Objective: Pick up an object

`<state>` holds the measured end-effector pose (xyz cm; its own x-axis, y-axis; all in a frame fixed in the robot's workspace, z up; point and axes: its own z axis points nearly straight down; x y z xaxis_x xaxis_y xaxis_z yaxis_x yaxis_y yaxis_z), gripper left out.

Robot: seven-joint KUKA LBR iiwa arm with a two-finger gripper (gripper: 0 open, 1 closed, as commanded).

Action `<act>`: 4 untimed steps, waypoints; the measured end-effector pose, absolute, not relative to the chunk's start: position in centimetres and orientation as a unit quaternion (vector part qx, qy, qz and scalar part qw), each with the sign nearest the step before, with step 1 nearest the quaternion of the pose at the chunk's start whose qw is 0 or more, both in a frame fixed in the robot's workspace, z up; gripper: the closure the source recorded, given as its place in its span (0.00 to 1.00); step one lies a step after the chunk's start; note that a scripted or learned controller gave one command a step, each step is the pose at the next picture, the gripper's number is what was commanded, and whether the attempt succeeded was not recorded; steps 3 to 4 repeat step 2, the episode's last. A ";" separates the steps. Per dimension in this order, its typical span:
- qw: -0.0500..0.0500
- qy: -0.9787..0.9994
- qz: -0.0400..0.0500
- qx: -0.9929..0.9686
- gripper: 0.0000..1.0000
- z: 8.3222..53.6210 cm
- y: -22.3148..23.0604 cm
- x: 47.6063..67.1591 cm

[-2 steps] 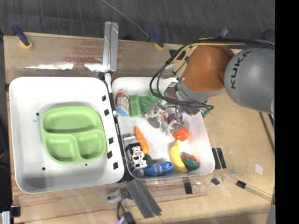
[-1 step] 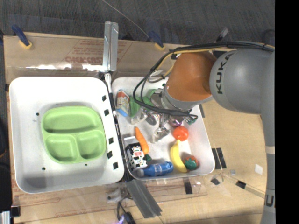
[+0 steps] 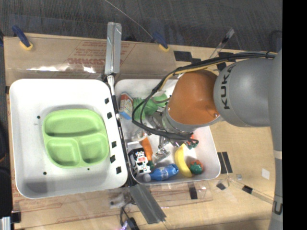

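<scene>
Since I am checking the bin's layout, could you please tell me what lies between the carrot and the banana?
In the camera view, the gripper reaches down between the orange carrot and the yellow banana.

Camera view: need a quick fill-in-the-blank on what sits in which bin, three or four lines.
1. The green divided tray lies in the ____ bin of the view.
2. The banana in the right bin is coloured ____.
3. The blue bottle lies by the right bin's ____ edge in the view.
4. The arm's band above the wrist is ____.

Missing words: left; yellow; bottom; orange
</scene>
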<state>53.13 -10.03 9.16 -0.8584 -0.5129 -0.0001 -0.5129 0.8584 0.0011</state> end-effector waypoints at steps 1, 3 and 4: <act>-0.002 -0.963 0.000 0.270 1.00 10.2 -9.9 53.3; -0.006 -0.966 0.003 0.258 1.00 24.6 -7.4 55.7; -0.006 -0.966 0.003 0.258 1.00 24.6 -7.4 55.7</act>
